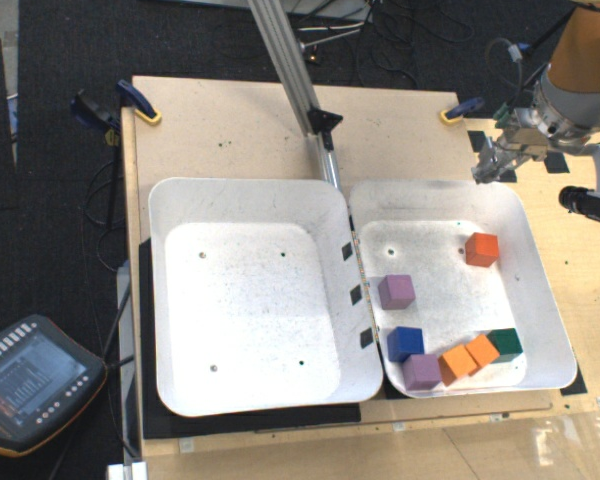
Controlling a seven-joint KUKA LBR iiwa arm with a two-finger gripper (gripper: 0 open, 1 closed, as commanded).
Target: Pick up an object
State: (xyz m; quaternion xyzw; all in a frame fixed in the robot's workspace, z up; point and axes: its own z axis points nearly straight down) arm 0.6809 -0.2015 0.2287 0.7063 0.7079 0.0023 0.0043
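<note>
The right bin [540, 298] holds several small cubes. An orange cube [481, 249] lies near its far right side, and a purple cube [396, 290] sits left of centre. Along the near edge lie a blue cube [405, 342], a second purple cube [422, 370], two orange cubes [458, 360] [482, 350] touching each other, and a green cube [504, 343]. My gripper [492, 164] hangs above the bin's far right corner, well apart from every cube, with nothing seen in it.
The left bin [180, 218] sits beside the right one. A slanted metal pole [290, 63] comes down to the gap between the bins at the far side. Clamps [140, 105] [460, 111] grip the bench's far corners. A teach pendant [30, 383] lies at lower left.
</note>
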